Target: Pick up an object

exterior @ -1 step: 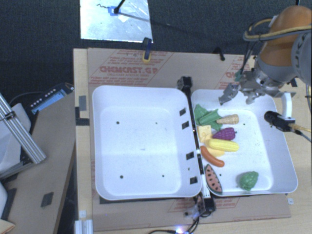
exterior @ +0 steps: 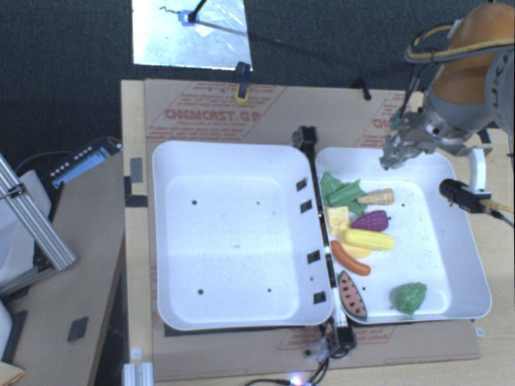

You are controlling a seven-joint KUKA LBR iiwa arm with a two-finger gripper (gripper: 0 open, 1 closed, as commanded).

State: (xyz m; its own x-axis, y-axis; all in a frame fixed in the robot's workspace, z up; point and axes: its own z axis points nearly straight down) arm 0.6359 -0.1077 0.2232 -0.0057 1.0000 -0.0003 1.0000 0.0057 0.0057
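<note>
While the gripper (exterior: 396,153) hovers over the right bin's (exterior: 459,240) far rim, finger state unreadable, toys (exterior: 362,223) crowd its left side; descent risks a multi-item or glancing grab.

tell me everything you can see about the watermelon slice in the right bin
The watermelon slice looks like a plastic toy wedge: red flesh dotted with dark seeds, with a dark rind on its curved edge. It lies at the right bin's lower left, against the divider side wall, just below the orange carrot-like piece, apart from the gripper.
</note>
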